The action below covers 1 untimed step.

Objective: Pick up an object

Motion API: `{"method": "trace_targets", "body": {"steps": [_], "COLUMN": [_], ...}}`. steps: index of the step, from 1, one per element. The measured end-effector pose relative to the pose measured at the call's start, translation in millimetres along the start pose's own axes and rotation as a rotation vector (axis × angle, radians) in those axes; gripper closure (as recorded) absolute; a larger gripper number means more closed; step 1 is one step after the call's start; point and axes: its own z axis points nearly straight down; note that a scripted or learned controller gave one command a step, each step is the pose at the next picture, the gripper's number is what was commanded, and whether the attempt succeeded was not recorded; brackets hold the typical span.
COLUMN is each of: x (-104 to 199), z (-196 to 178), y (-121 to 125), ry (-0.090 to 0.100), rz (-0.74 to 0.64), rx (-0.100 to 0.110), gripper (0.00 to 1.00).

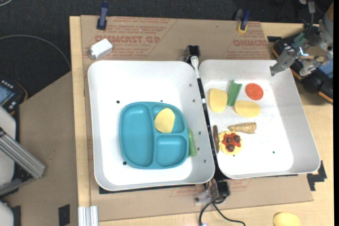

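Note:
The right bin [296,129] holds several toy foods. A red tomato [254,91] lies near its back, with a green piece [233,93] and a yellow piece [217,100] to its left. Another yellow piece [247,108], a tan piece [242,127] and a red-and-yellow piece [231,141] lie in front of them. My gripper [283,62] hangs over the right bin's back right corner, apart from all the foods. In the left bin [106,87], a blue divided plate [137,137] carries a yellow piece [164,120].
A thin green piece [191,143] lies against the plate's right side. Both bins rest on a cardboard sheet [159,37] held by two blue clamps [103,14]. A small white block [100,48] sits behind the left bin. A yellow object [286,218] lies on the bench, front right.

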Motion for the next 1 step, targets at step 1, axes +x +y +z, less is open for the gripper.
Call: {"method": "trace_targets", "body": {"steps": [1], "x": [38.6], "z": [-233.4], "y": [-12.3], "ry": [-0.005], "rz": [-0.004], "rx": [-0.022], "gripper": [0.0]}}
